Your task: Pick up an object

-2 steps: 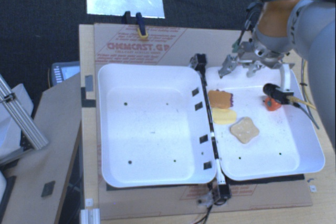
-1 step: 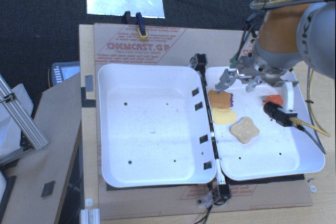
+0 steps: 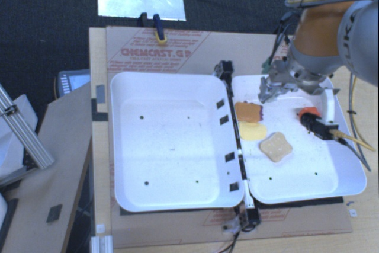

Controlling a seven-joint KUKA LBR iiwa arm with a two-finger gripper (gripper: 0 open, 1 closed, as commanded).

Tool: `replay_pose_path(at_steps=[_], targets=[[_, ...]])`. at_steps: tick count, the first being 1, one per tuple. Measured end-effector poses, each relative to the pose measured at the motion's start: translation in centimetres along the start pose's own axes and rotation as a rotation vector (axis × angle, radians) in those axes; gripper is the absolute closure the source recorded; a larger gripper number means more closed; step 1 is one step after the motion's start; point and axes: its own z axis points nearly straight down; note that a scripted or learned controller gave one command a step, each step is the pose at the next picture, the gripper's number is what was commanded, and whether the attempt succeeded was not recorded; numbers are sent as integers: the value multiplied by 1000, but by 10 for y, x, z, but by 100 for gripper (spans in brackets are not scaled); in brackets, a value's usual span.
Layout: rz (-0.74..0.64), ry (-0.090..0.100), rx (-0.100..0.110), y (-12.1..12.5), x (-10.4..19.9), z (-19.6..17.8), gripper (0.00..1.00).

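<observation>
**Gripper poised at the far corner of the right bin, three food-like pieces just short of it**

The grey arm [image 3: 323,21] reaches in and sets its gripper [image 3: 265,95] low over the far part of the right bin [image 3: 308,178], close to the seam that the two bins share. The view does not show whether the gripper is wide or narrow, so its state cannot be told, and no piece can be seen gripped in it.

The things to pick lie on the camera's side of the gripper, all in the right bin. Nearest is an orange-brown square piece [image 3: 249,112], just beside the gripper and a little toward the seam; whether they touch cannot be made out. Next out from the gripper comes a flat yellow piece [image 3: 253,131], its far edge against or under the orange-brown one. Farthest from the gripper is a tan bread-shaped slice [image 3: 276,147], lying flat just beside the yellow piece.

Across the seam from the gripper is the left bin [image 3: 172,145]. Small black clips [image 3: 225,121] run along the seam.

Both bins rest on a brown board [image 3: 195,47]. Beyond the left bin, well away from the gripper, the board carries red print that reads "CHEMCAST GP" [image 3: 155,52]; the smaller red lines around it are too fine to read. A blue and yellow clamp [image 3: 159,29] grips the board's far edge.
</observation>
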Motion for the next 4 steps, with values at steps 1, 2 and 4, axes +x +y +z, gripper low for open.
replay_pose_path(at_steps=[1,2,4], targets=[[-6,3,1,-22,91,-27,100],[3,1,-4,-75,77,-102,100],[0,0,0,-21,173,-173,100]])
